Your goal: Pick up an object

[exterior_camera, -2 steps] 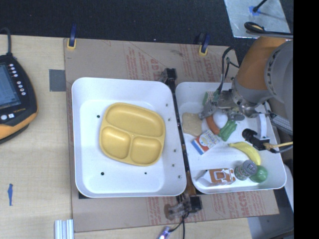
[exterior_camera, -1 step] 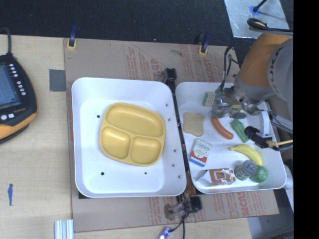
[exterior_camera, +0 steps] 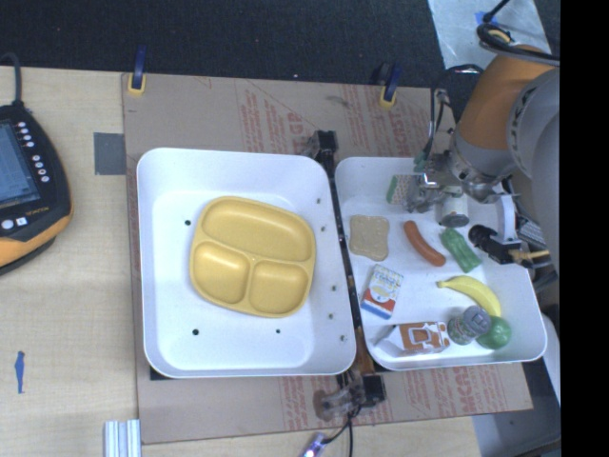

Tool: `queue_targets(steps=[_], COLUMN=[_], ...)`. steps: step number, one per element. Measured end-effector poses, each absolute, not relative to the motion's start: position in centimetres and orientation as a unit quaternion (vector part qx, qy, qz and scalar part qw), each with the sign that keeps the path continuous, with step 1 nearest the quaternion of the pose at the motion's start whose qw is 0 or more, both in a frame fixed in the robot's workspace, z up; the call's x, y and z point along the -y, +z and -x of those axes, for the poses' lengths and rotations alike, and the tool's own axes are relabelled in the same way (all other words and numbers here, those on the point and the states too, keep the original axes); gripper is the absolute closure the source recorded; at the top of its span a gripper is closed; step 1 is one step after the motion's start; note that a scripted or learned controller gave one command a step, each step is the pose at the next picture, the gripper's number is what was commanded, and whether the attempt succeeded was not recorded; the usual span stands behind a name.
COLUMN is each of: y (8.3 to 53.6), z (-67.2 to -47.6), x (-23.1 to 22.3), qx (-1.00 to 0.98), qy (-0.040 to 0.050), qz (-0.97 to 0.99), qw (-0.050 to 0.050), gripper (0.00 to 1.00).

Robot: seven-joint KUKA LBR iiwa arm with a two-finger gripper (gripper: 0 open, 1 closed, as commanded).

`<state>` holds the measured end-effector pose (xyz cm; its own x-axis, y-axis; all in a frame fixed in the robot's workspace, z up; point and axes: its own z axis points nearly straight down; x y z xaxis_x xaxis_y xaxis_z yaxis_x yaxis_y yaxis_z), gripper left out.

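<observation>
Over the right bin (exterior_camera: 381, 171) (far end), the gripper (exterior_camera: 430, 194) hovers.

Robotics lab bench. Evidence: grey KUKA arm (exterior_camera: 519, 112) w/ orange band entering from right; orange-rimmed teach pendant (exterior_camera: 24, 184) on wooden benchtop at left; cardboard sheet (exterior_camera: 238, 112) clamped to bench by blue clips (exterior_camera: 138, 69); two white bins (exterior_camera: 152, 255) side by side; toy food, e.g. plastic banana (exterior_camera: 473, 293), in right bin.
</observation>
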<state>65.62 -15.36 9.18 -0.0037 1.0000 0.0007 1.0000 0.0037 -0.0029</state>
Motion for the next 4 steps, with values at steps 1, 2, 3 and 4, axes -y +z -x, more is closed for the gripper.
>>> queue_targets(steps=[1, 2, 3, 4], y=[9.2, 9.2, 10.2, 19.3], z=[-65.6, -61.3, -61.3, -58.5], x=[15.3, 12.2, 12.3, 6.5], qx=[0.709, 0.709, 0.710, 0.709], qy=[0.0008, 0.0022, 0.0033, 0.0007], qz=[0.706, 0.705, 0.705, 0.705], qw=[0.001, 0.001, 0.002, 0.001], gripper=[0.00, 0.00, 1.00, 1.00])
